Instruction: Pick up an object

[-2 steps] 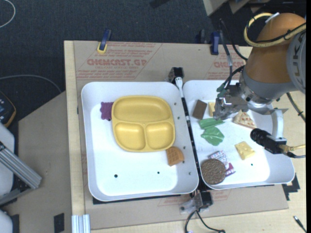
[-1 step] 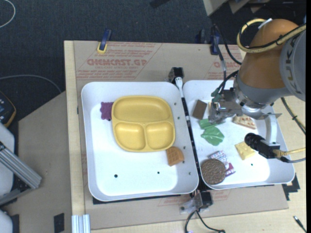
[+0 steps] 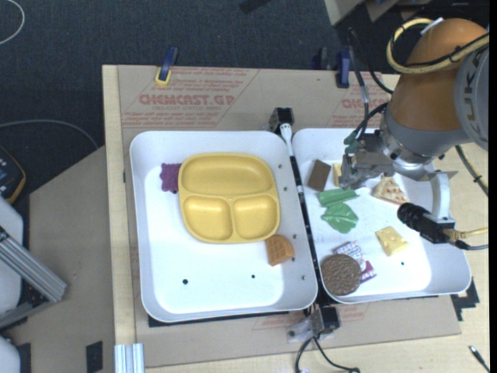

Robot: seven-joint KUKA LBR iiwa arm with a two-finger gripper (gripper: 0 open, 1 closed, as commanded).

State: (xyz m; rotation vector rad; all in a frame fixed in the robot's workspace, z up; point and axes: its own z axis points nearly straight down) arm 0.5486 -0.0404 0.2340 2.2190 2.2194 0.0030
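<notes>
One smooth yellow three-compartment tray (image 3: 229, 196) fills the left bin; the hand (image 3: 351, 179) hovers, grip unclear.

The floor (image 3: 70, 29) is dark grey carpet — a thin white cable (image 3: 15, 22) curls on it at the left. A brown board (image 3: 194, 92) tops the bench, with blue clamps (image 3: 165, 66) along its far edge.

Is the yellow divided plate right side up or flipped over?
Right side up: the yellow plate in the left bin shows its three hollow sections facing upward.
</notes>
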